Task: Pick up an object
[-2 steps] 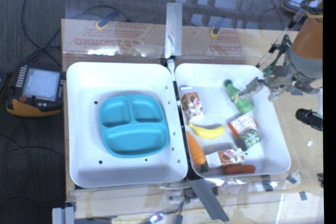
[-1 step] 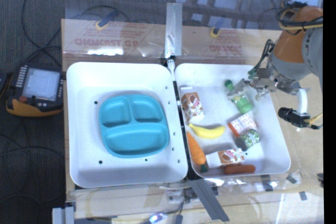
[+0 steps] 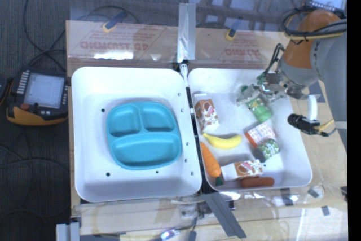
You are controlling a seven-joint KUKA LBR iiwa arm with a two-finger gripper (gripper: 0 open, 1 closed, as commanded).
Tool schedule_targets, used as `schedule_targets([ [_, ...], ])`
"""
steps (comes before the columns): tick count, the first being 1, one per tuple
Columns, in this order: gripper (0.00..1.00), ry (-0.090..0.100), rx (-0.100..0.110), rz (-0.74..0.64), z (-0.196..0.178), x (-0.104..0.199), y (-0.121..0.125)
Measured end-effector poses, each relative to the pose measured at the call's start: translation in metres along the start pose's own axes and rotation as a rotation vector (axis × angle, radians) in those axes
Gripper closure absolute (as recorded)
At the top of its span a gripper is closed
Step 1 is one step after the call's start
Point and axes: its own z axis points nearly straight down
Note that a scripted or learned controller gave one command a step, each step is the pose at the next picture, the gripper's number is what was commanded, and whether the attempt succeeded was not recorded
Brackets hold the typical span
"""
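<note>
The left bin (image 3: pixel 84 121) is holding a blue tray (image 3: pixel 144 135), sitting flat with three compartments. The right bin (image 3: pixel 299 161) is carrying the small stuff. The arm (image 3: pixel 307 48) is reaching in from the right, its gripper (image 3: pixel 260 90) hanging over the bin's upper right, just above a green carton (image 3: pixel 262 110); whether it is open or closed, I cannot tell. A yellow banana (image 3: pixel 223 140) is lying mid-bin, curved, beside a brown carton (image 3: pixel 207 113). An orange carrot (image 3: pixel 210 162) is leaning along the left wall. A red sausage (image 3: pixel 257 182) is resting near the front.
</note>
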Motion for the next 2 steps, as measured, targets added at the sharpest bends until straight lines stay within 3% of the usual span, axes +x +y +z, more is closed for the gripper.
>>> schedule_targets([
  [1, 1.00, -0.004, 0.003, -0.002, -0.008, 0.000, 0.000],
  [2, 1.00, -0.003, 0.006, 0.276, -0.110, 0.045, -0.041],
])
